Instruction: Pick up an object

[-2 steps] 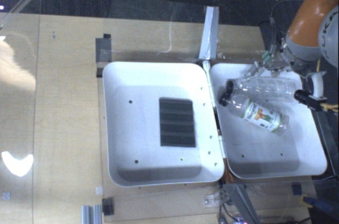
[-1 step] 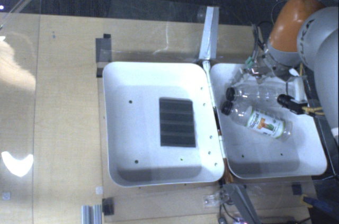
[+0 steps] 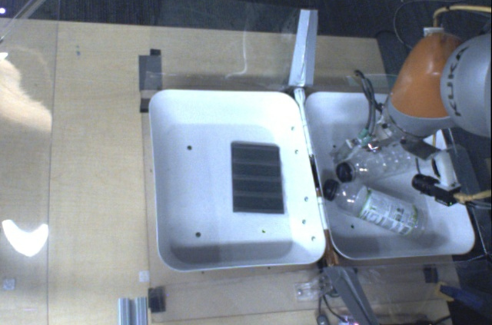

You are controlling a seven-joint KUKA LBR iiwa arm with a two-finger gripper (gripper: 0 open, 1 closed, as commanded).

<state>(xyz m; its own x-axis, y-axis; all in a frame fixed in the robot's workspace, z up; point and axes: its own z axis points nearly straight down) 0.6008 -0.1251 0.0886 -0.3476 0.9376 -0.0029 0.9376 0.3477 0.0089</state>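
- Camera view: two clear plastic bottles lie on their sides in the right bin (image 3: 461,239), close together and perhaps touching. The labelled bottle (image 3: 377,208) lies nearer the front, its dark cap towards the divider; the upper bottle (image 3: 373,160) sits just behind it, also dark-capped.
- The gripper (image 3: 374,137) is low over the upper bottle's far end; whether it is wide or closed I cannot tell, since glare and clear plastic blur that spot.
- Both bottles look empty, so probably light, thin-walled, smooth and prone to roll or squash.
- A hold across the body's middle, square to its long axis, seems safest.
- The left bin (image 3: 177,162) holds a dark ribbed rectangular block (image 3: 257,177).
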